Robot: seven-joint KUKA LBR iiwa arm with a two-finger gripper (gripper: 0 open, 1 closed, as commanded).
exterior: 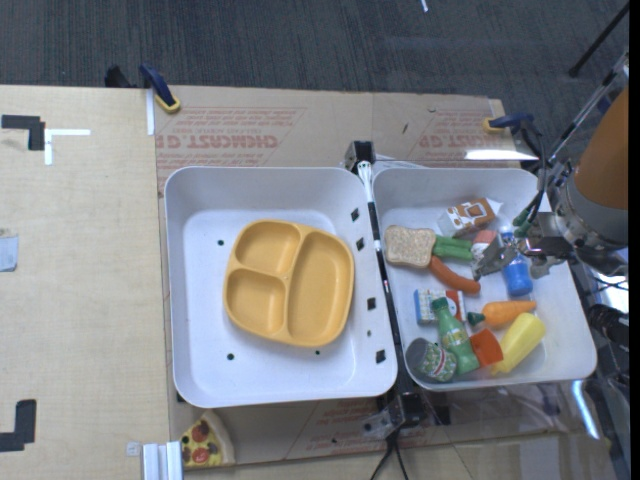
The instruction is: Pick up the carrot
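Two shallow white bins sit side by side — the left bin (190, 298) and the right bin (570, 368). The left one holds one yellow divided plate (290, 283) with three compartments. The right one holds a jumble: one slice of bread (409, 246), one carrot (508, 311), one red sausage (455, 275), one green bottle (456, 336), one yellow bottle (520, 341), one blue item (518, 280), one small orange-and-white box (470, 214) and one dark round tin (430, 360) — other small pieces there are too tangled to count. One gripper (510, 251) hangs over that bin. One pizza slice toy (203, 443) lies outside the bins.
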